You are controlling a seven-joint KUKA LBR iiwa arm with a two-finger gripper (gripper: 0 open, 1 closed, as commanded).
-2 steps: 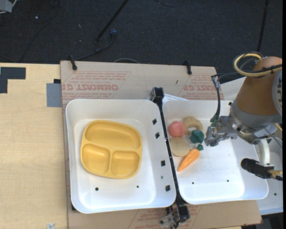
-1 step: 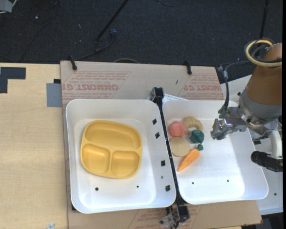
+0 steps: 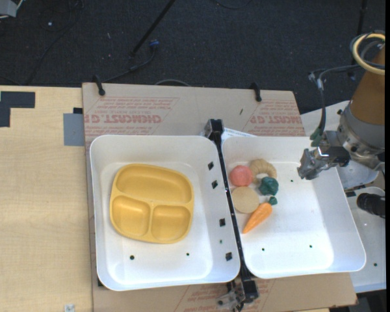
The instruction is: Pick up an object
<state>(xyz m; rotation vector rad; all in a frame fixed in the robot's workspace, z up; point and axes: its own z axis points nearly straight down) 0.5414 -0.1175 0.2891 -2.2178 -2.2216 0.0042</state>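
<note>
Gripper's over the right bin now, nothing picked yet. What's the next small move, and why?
Probably shift the gripper toward the bin's left side, over the green piece, before descending. The gripper sits near the right bin's upper right with nothing between its fingers, and the toys all cluster beside the divider.

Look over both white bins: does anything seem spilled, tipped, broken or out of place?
Nothing stands out. The yellow three-compartment plastic tray lies flat in the left white bin. The small toy foods, including an orange toy carrot, cluster inside the right white bin.
</note>
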